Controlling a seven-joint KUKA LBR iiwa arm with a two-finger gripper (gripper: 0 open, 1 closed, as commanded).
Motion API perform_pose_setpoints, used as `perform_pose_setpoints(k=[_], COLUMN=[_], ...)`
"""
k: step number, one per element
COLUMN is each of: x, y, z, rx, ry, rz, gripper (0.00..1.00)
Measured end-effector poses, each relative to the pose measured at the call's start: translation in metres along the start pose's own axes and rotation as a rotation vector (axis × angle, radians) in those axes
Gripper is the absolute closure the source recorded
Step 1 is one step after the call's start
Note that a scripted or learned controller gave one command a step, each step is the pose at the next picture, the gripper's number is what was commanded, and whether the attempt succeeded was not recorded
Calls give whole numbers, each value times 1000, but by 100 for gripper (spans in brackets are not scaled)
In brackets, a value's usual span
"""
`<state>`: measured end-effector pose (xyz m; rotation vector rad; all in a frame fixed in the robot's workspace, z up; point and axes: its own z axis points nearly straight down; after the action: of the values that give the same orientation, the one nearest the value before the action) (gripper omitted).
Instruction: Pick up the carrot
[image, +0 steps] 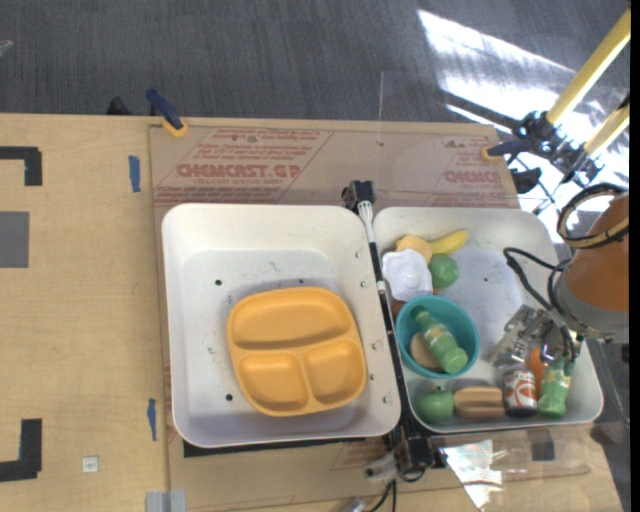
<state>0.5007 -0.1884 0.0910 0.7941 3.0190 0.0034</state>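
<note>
Carrot (541, 362), right bin near corner: light, rigid, smooth plastic; grab mid-body. Gripper (528, 338) over it, finger state can't tell.

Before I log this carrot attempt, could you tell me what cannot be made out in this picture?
- Gripper: fingers lost in clutter in the camera view; state unclear.
- Carrot: an orange sliver beside the gripper, mostly hidden by it.
- Can: label too small to read.
</note>
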Motion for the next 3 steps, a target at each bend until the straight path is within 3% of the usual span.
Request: perform_pose_setpoints(k=[1, 2, 3], x=[-3, -2, -6], y=[2, 2, -29], z=[-12, -10, 2], rx=[-3, -3, -3], ry=[-10, -7, 13], rz=[0, 0, 424], gripper=[100, 0, 0])
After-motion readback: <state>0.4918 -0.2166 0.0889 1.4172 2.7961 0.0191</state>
